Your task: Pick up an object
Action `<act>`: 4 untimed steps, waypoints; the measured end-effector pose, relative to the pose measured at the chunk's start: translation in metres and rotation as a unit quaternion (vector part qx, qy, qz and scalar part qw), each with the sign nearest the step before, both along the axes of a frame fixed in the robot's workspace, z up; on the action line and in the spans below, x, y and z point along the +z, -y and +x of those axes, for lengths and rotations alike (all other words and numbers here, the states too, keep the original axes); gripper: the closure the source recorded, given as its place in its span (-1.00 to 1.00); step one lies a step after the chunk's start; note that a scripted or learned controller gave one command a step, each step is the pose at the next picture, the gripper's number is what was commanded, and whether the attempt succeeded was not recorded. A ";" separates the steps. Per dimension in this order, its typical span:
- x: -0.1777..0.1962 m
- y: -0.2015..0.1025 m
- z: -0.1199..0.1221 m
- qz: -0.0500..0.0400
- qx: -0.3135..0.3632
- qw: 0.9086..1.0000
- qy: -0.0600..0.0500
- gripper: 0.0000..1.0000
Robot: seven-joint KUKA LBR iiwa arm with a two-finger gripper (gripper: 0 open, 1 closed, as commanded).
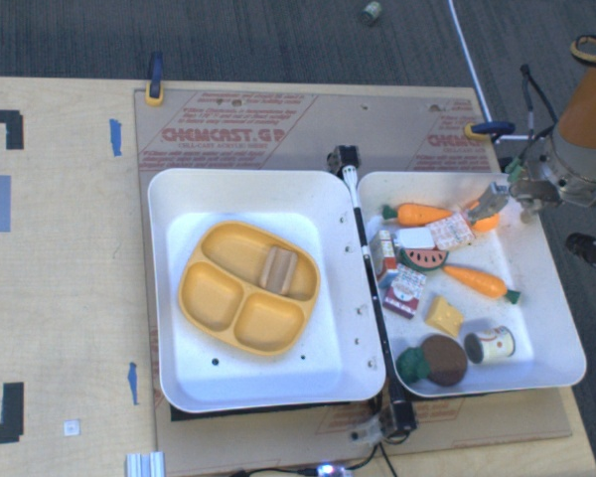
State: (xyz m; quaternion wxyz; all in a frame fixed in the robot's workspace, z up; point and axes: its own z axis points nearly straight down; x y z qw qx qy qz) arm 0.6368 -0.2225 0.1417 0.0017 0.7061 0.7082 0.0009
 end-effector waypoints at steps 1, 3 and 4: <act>-0.056 -0.023 -0.058 0.000 -0.002 1.000 -0.001 -1.00; -0.044 -0.023 -0.056 -0.001 -0.002 1.000 0.002 -1.00; -0.054 -0.091 -0.066 -0.003 -0.003 1.000 0.001 -1.00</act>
